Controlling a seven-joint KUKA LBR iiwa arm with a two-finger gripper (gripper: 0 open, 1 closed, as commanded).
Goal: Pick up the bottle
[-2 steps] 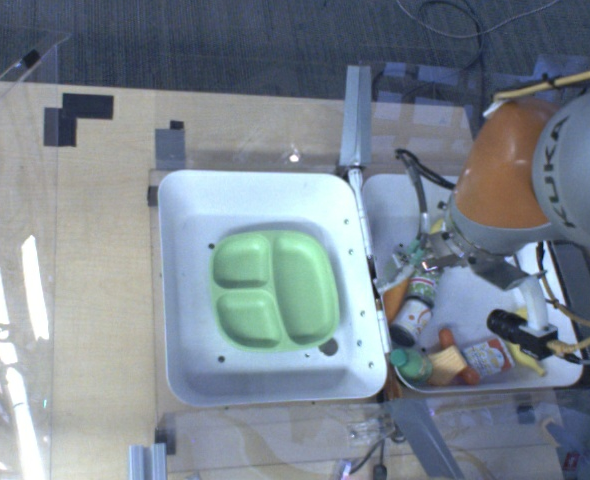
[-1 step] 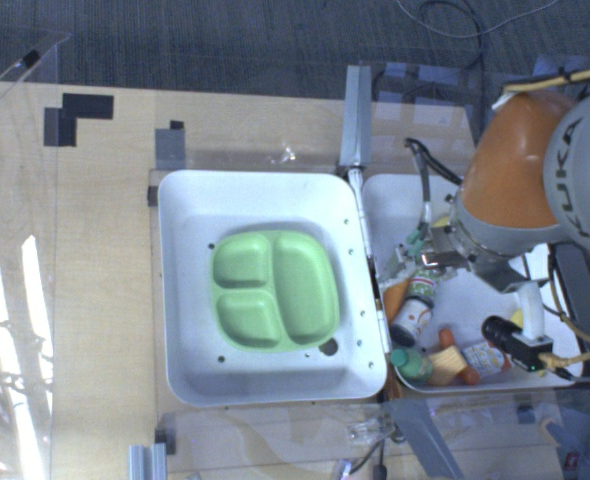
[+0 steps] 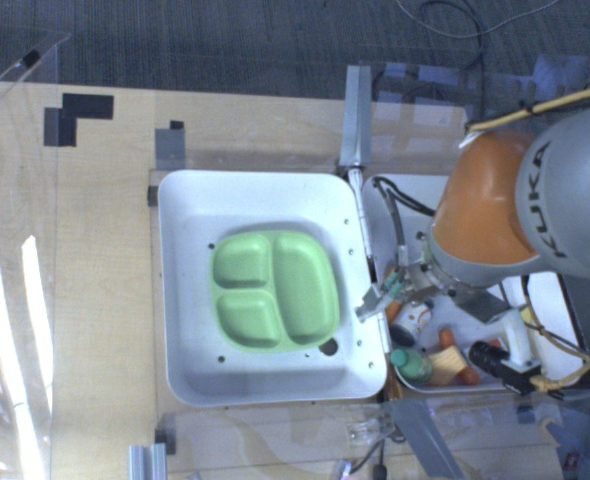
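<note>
Bottle [image 3: 412, 364] in right bin [image 3: 377, 268], under claw [image 3: 387, 296].

green plate [image 3: 273, 290] in left bin [image 3: 180, 268], arm [image 3: 535, 203] over right bin [image 3: 415, 383]

We see open floor around the green tray [image 3: 273, 289] in the left bin [image 3: 190, 363]; the arm [image 3: 520, 203] looms over the right bin [image 3: 415, 383], its near corner crowded with clutter [image 3: 430, 353].
</note>
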